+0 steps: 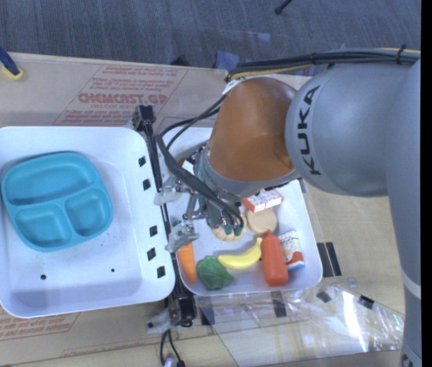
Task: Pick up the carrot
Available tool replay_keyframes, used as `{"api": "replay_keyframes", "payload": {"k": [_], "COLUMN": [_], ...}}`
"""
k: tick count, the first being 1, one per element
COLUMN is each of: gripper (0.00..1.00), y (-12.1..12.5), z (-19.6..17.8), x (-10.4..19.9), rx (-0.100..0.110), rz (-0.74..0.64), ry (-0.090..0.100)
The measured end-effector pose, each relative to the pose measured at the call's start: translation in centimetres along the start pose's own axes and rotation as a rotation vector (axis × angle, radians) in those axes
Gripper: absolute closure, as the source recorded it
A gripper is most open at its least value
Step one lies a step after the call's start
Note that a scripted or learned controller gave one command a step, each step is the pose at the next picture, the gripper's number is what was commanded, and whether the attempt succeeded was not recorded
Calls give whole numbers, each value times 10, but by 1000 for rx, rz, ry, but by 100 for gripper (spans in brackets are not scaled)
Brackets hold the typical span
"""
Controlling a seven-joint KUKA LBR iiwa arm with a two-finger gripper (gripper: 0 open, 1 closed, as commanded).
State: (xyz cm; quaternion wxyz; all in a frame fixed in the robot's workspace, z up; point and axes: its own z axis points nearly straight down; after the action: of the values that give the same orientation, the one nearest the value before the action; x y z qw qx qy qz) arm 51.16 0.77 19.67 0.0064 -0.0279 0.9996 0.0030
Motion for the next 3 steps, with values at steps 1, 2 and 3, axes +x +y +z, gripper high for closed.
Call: {"api": "replay_keyframes", "payload": {"k": [1, 2, 3], "gripper": [0, 0, 0], "y": [-58, -51, -37], "z": [4, 5, 4], "x": [-15, 31, 12], "rx": [8, 7, 7], "rz": [118, 279, 310], "ry": [9, 14, 10]}}
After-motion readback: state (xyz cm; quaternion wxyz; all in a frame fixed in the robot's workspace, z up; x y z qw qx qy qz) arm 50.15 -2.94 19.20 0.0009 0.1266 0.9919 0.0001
